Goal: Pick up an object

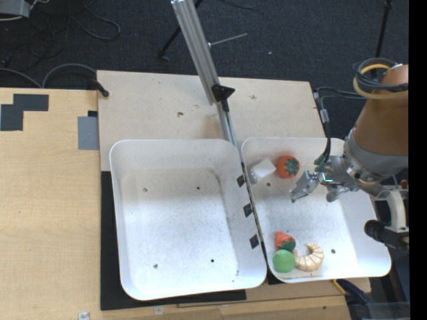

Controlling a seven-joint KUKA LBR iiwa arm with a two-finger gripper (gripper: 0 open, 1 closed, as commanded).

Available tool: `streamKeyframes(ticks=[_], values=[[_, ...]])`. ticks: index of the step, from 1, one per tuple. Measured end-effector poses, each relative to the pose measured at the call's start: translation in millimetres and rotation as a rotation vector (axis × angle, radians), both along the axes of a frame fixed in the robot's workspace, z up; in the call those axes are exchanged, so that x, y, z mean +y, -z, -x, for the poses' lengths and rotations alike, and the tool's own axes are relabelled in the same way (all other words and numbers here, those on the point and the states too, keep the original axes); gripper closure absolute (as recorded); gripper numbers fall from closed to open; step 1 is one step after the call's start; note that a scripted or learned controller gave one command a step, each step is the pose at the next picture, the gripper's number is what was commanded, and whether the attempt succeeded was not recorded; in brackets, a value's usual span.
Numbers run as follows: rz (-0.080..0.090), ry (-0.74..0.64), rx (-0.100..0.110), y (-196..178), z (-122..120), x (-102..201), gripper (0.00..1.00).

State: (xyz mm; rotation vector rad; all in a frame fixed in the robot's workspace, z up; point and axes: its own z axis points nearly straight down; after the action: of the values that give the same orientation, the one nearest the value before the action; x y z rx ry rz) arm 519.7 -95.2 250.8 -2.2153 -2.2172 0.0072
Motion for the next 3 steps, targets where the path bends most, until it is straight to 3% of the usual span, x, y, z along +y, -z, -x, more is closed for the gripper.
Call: streamKeyframes(ticks=[1, 3], values=[[0.001, 0.004, -0.005, -2.2, -0.7, -1.4, 0.00], [0.000, 0.002, 0.001, 101.7, 8.7, 0.3, 0.00]])
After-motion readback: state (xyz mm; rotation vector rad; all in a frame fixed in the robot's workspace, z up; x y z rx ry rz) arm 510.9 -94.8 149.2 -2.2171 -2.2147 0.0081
